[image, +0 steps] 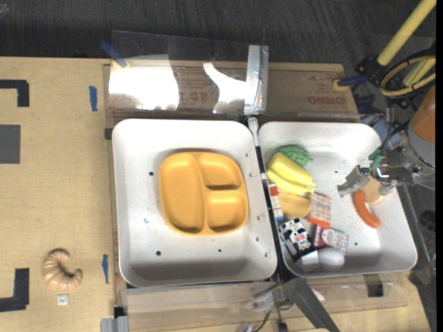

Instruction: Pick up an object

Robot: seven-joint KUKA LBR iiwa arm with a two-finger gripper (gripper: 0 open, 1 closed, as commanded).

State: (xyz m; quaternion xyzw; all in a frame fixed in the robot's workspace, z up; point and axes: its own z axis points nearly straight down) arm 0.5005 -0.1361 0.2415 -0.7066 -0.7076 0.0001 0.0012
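Observation:
My gripper point(361, 180) hangs over the right part of the right bin point(332, 140), reaching in from the right edge. Just below it lies an orange carrot-like toy point(368, 211), with a small tan piece point(374, 192) at its upper end, close under the gripper. Whether the gripper touches either one I cannot tell. Along the bin's left side sit a green toy point(292, 153), yellow bananas point(291, 173), an orange-yellow piece point(294, 204), a small printed box point(321, 209), a black-and-white item point(295, 235) and a white rounded object point(331, 258).
The left bin point(131, 144) holds a yellow compartment plate point(203, 191). A tan croissant-shaped toy point(62, 268) lies on the bench at the lower left. Yellow cables point(405, 71) and hardware crowd the upper right, outside the bins.

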